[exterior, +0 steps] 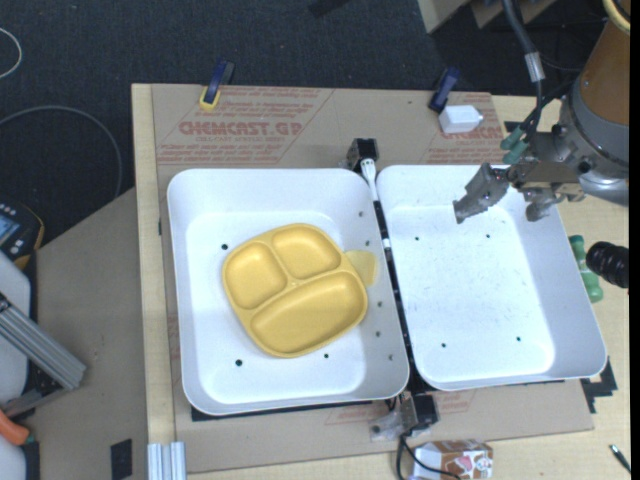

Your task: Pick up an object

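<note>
Fingers (505, 200) spread; plate (293, 288) in left bin (190, 268).

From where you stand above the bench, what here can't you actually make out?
- Gripper, camera view: whether it grasps anything; it is small and seen from above, over the right bin.
- Yellow divided plate in the left bin: its underside, hidden by its own body.
- Arm: cut off by the view's top and right edges.
- Small packet at the bottom edge: label too small to read.

I see the gripper (508, 198) spread open over the right bin's (500, 358) far edge — yellow tray (293, 288) mid left bin (200, 368).
</note>
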`<state>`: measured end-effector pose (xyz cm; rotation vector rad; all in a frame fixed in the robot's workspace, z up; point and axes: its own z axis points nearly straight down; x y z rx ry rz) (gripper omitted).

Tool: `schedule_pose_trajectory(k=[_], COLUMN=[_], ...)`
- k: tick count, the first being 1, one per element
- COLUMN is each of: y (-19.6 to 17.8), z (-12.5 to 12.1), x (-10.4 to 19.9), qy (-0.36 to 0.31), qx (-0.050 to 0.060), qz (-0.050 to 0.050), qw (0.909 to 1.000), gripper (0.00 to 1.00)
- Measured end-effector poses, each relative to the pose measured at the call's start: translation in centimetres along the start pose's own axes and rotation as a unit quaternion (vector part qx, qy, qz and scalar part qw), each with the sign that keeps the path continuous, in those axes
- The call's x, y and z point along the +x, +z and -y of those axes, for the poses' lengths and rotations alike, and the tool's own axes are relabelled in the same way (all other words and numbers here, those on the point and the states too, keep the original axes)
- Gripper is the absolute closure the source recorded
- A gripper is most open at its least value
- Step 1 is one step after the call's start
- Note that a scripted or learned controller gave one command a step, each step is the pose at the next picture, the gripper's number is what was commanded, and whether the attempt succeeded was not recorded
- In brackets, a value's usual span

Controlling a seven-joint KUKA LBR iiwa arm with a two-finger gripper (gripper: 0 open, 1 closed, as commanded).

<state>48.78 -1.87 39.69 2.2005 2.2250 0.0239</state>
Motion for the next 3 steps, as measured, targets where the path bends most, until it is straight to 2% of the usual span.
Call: schedule_pose_trajectory(k=[1,2,3], y=[-10.3,-10.8,-5.9], z=[0.5,0.5,0.7], x=[11.0,10.4,10.6], qy=[-0.001,0.005,0.006], qx=[0.002,0.007,0.013], qz=[-0.001,0.001,0.002], qw=[1.0,1.0,0.9999], gripper=[0.0,1.0,1.0])
